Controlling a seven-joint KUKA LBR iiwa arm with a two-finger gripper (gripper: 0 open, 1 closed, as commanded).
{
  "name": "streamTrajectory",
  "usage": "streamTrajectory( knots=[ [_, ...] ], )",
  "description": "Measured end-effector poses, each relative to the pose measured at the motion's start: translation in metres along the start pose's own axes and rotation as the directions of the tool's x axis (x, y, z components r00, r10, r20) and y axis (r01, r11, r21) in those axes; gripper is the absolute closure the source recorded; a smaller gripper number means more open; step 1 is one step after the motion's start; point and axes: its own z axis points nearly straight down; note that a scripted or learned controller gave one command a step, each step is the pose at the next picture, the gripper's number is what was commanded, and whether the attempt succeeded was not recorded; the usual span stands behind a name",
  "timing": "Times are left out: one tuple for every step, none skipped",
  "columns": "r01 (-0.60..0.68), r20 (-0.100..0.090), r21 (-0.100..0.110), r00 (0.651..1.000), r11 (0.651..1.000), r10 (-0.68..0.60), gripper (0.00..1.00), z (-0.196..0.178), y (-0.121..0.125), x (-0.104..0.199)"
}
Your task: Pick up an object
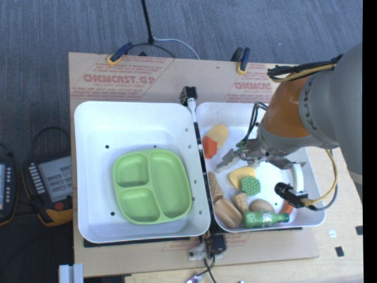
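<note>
Over the right bin (315, 216) the arm (306, 108) reaches in from the right, claw (235, 156) low above the bin floor; can't tell its state. Nothing visibly held. Just left of it: orange-red piece (210, 147) and pale yellow piece (219, 132). Just below it: yellow wedge (240, 175) touching a green knobbly ball (251, 186). Along the near wall: brown bread-like items (227, 211), green bottle (265, 219) on its side. Left bin (94, 128) holds a green three-compartment tray (153, 186). Both bins sit on the cardboard-covered worktop (118, 78)
</note>
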Motion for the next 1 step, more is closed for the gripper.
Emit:
streamTrajectory(
  knots=[
    [0.008,0.006,-0.017,1.0,1.0,-0.008,0.0,0.0024,-0.0718,-0.0032]
  ],
)
